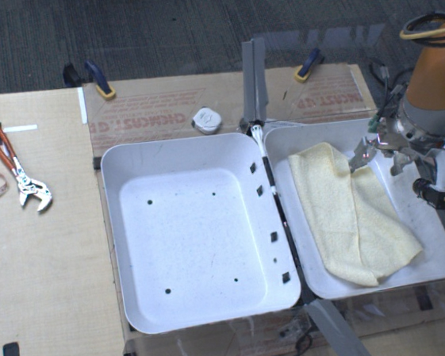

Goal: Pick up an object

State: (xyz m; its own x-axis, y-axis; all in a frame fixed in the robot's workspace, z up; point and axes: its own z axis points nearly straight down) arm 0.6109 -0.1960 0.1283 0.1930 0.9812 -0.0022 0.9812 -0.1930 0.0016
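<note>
A cream folded towel (350, 214) lies in the right white bin (432, 269), covering most of its floor from the back left to the front right. My gripper (379, 161) hangs over the bin's back right part, just above the towel's upper right edge. Its two fingers are spread apart and it is open, with nothing between them. The left fingertip (359, 160) is close to the towel's edge; I cannot tell whether it touches the cloth. The orange band of the arm (428, 78) rises above the wrist at the right.
The left white bin (120, 225) stands beside the right one, with a grey divider post (251, 82) at the back between them. A small white round object (207, 120) lies behind the left bin. A red-handled wrench (21, 176) lies on the bench at far left. Clamps (99, 79) hold the back edge.
</note>
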